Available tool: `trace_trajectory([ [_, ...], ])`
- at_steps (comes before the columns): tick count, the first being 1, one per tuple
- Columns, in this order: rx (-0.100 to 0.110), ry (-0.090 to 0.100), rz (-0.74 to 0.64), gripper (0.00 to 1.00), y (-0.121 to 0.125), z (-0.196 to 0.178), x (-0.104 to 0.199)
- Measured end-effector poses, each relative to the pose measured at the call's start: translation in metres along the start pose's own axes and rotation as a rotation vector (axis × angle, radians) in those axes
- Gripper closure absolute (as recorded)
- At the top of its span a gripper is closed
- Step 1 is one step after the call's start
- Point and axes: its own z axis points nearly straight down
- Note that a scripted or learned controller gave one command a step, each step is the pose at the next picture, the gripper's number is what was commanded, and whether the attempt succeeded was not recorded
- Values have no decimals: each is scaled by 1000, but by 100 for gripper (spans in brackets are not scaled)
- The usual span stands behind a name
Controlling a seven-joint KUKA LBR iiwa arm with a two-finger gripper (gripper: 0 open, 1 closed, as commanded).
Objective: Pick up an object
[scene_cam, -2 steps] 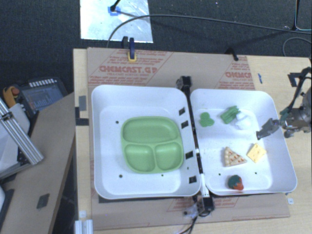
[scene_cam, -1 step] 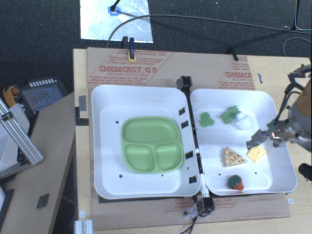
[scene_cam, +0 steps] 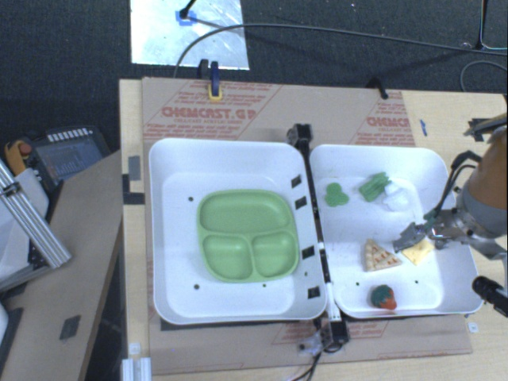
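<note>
You saw two shallow white bins side by side on the bench, the left bin (scene_cam: 171,213) at centre frame and the right bin (scene_cam: 432,165) toward the right edge. In the left bin lay a green divided plate (scene_cam: 244,235) with three compartments, one wide above and two smaller below. In the right bin you found five loose pieces: a round green piece (scene_cam: 336,195) near the bin's upper left, a longer green piece (scene_cam: 373,186) just to its right, a whitish translucent piece (scene_cam: 399,198) beside that, a tan waffle-patterned triangle (scene_cam: 380,255) at the bin's middle, and a small red and green object (scene_cam: 384,296) near the lower rim. A pale yellow wedge (scene_cam: 418,252) lay just right of the triangle, directly under the gripper.

The arm (scene_cam: 486,193) entered from the right edge of the frame, its orange band visible at upper right. The gripper (scene_cam: 416,235) reached leftward into the right bin, low over the floor, with its tip above the yellow wedge and close beside the triangle. Whether the tip touched either piece could not be told. You could not tell from this view whether the gripper stood open or closed, nor whether anything sat between its tips.

Brown printed cardboard (scene_cam: 238,109) lay under both bins.
</note>
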Motion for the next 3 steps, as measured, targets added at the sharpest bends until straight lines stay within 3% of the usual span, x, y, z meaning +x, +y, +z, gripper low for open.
trace_trajectory([
  [1, -4, -1, 1, 0, 7, 49, -8],
  [2, -9, -3, -1, 100, 8, 36, -8],
  [3, -9, -4, 1, 100, 2, -11, -12],
])
